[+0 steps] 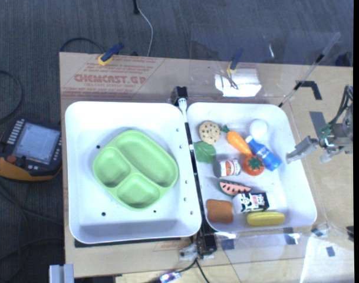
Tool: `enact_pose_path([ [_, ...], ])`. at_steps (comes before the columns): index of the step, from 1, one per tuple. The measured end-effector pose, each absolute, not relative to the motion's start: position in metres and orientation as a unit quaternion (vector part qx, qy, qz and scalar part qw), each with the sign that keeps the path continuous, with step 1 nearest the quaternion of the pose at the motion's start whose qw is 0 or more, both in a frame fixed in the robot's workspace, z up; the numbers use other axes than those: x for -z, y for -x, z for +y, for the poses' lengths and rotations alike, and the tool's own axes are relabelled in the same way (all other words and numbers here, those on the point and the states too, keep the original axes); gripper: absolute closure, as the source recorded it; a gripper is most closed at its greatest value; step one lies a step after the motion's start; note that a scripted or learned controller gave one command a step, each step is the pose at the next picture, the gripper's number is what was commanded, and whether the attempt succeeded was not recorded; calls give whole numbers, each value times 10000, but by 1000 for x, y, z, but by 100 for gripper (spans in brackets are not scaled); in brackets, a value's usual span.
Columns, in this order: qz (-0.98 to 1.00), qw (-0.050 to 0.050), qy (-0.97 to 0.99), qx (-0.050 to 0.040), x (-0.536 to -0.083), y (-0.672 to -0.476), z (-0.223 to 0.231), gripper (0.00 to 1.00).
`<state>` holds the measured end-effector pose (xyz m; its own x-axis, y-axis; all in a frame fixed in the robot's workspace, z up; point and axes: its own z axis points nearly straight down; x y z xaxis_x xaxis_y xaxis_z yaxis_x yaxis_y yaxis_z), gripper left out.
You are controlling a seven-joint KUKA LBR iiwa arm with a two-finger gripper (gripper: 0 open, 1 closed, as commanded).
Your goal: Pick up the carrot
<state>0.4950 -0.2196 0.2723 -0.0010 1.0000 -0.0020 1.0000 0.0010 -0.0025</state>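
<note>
The landmark is the tomato [253,165], in the right bin [297,175]. Nearest the camera, toward the lower edge, a yellow fruit [264,218] lies by the bin's near wall, with a brown bread piece [219,210] to its left and a small milk carton [250,202] just above it, all below the tomato. A watermelon slice [234,188] sits below-left of the tomato, and a small can [229,168] lies just to its left. A blue bottle [263,152] touches the tomato on the upper right. The carrot [238,142] lies just above-left of the tomato, tilted, its green top pointing away toward a cookie [209,132]. A green leafy piece [204,152] lies left of the can. A white ball [259,127] sits above the bottle. The left bin [79,175] holds a green divided plate [135,168], well left of the tomato. The pincer [334,141] hangs outside the right bin, right of the tomato, over the tabletop [320,93]; whether it is open or closed I cannot tell.
</note>
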Motion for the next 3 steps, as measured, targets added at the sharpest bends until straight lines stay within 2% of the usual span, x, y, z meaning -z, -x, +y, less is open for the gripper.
enact_pose_path([
  [1,-7426,37,6697,-19,-139,-485,-212,0],
  [2,-6497,-38,7602,0,-90,-538,-157,0],
  [3,-6501,-70,7598,10,-101,-539,-158,100],
])
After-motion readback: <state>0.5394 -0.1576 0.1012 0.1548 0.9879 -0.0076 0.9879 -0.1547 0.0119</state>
